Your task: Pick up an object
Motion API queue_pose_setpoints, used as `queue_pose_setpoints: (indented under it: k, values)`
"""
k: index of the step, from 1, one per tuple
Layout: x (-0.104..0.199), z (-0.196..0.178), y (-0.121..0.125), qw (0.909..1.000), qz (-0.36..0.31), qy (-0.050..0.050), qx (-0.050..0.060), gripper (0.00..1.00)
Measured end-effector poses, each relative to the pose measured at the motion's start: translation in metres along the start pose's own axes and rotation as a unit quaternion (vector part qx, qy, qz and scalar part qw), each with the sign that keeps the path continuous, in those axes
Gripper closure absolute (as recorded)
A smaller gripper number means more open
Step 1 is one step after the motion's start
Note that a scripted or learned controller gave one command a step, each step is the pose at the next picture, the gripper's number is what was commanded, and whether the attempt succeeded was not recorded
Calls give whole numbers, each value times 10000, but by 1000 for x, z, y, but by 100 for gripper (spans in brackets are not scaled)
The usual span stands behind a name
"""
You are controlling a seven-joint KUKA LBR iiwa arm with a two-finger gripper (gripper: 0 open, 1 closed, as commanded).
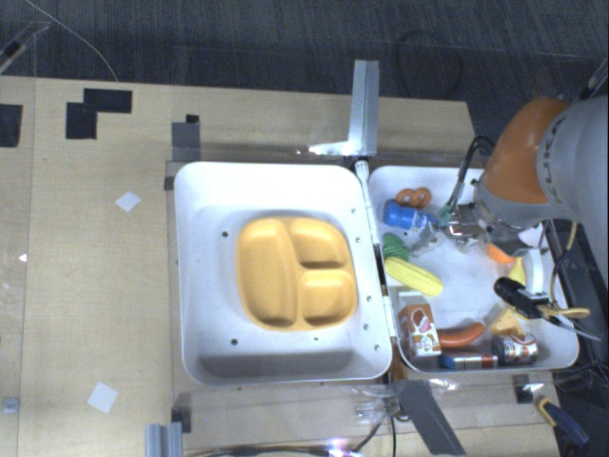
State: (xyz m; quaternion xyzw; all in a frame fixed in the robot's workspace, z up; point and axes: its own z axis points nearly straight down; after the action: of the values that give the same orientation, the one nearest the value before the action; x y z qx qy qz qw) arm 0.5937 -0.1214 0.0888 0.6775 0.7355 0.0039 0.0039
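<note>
Dark carpet (238,17) lies beyond a pale wooden worktop (86,284) that bears a few black tape shapes (95,108) near its far left corner. Two shallow white bins sit side by side on it. The left bin (190,284) holds a yellow compartment tray (293,272) lying flat in its middle.

The right bin (457,284) holds all the loose things. A brown pretzel-like piece (412,197) lies at the far end, with a blue can (404,217) just beside it. Nearer along the left wall are a green leafy piece (394,248) and a yellow corn cob (412,274), touching one another. At the near end stands a tin with a red-brown label (419,327). A sausage (461,332) lies beside it, a slim red and blue stick (466,360) rests along the near wall, and a small silver can (519,350) sits in the right corner. An orange piece (500,251) lies by the right wall. Print on the tin and both cans is too small to read.

The grey arm (571,160) reaches in from the right, and its pincer (455,228) hangs low in the far half of the right bin, just right of the blue can. Whether the pincer is open or closed cannot be told, and nothing is seen in its hold.
</note>
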Motion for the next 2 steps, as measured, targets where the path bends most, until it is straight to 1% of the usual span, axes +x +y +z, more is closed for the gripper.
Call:
queue_pose_setpoints:
  k: [1, 2]
  values:
    - [-13, -17, 72, 9700, -2427, 60, 116, 0]
    - [13, 3, 73, 9944, -1049, -9, 142, 0]
